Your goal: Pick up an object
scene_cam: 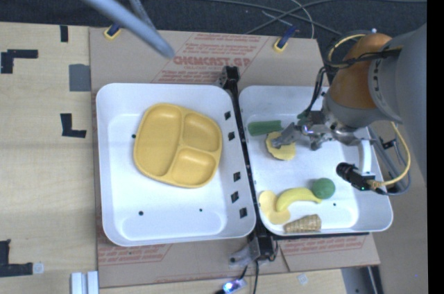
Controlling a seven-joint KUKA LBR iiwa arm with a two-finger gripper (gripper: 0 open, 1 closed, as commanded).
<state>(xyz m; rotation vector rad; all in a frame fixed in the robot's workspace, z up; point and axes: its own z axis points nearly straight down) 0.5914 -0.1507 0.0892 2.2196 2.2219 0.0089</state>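
Yellow food piece (282, 149), a small rounded lump, lies in the right bin (374, 220) near the divider between the two bins, just below a green stick (264, 127). The tool (294, 136) is lowered over its upper edge, one grey finger (283, 141) resting on or just above it; whether the piece is gripped or the fingers are spread cannot be told from this slant. Nothing is seen lifted, so the pick is judged to be at the closing stage at best, with grip and raise left to do. Toward the bin's near edge a banana (297, 197), a green ball (322, 188), a pale yellow slice (267, 202) and a waffle cone (304, 222) are grouped together. In the left bin (111, 168) a yellow divided plate (177, 145) is laid. Both bins are carried on cardboard (208, 53) on the worktop (41, 168).
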